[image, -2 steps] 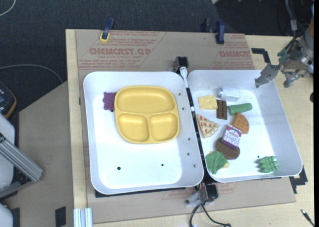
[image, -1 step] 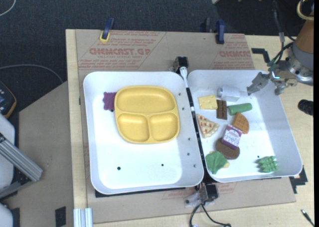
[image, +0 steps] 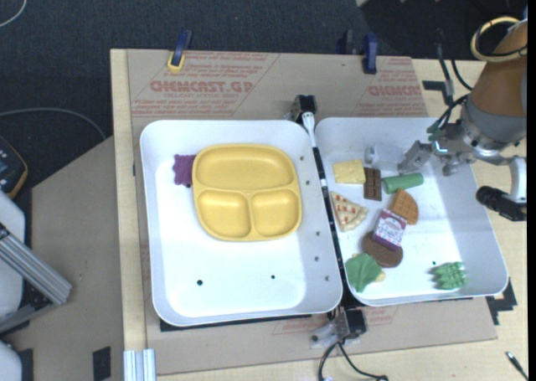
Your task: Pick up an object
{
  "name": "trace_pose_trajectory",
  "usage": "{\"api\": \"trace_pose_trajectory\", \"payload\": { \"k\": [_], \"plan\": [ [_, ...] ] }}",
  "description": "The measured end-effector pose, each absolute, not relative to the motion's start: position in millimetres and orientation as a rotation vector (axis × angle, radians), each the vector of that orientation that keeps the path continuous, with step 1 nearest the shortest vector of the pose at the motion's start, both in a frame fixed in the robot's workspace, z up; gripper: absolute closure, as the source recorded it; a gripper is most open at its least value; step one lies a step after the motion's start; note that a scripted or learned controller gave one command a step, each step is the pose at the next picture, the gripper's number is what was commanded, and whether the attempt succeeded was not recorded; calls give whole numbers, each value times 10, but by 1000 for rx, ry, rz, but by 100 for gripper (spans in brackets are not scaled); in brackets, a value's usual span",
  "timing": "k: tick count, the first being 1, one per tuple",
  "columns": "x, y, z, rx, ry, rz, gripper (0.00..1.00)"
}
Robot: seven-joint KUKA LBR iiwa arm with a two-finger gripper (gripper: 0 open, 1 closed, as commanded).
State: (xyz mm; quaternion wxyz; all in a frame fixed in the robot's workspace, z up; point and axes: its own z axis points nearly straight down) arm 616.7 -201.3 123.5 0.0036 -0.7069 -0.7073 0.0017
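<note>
Nearest, a green leafy toy (image: 363, 271) and a second green piece (image: 448, 275) are lying by the right bin's (image: 469, 203) near edge. A pizza slice (image: 348, 211), cheese block (image: 349, 172) and green stick (image: 403, 181) are sitting mid-bin. A yellow divided plate (image: 248, 190) is occupying the left bin (image: 167, 229). Farther back the end effector (image: 432, 152) is hovering over the right bin's far right corner, fingers apart, clasping nothing

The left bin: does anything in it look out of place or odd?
One thing: a purple toy lies wedged under the left rim of the yellow divided plate, partly hidden by it. The plate itself sits flat in the left bin, nothing spilled.
</note>
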Motion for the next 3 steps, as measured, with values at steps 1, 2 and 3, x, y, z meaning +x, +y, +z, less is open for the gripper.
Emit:
{"api": "trace_pose_trajectory", "payload": {
  "k": [1, 2, 3],
  "plan": [
    [6189, -2009, 871, -2223, -2222, -5, 0],
    [6218, -2012, 1018, -2229, -2230, -13, 100],
    [6295, -1929, 1592, -2224, -2230, -6, 100]
  ]
}}
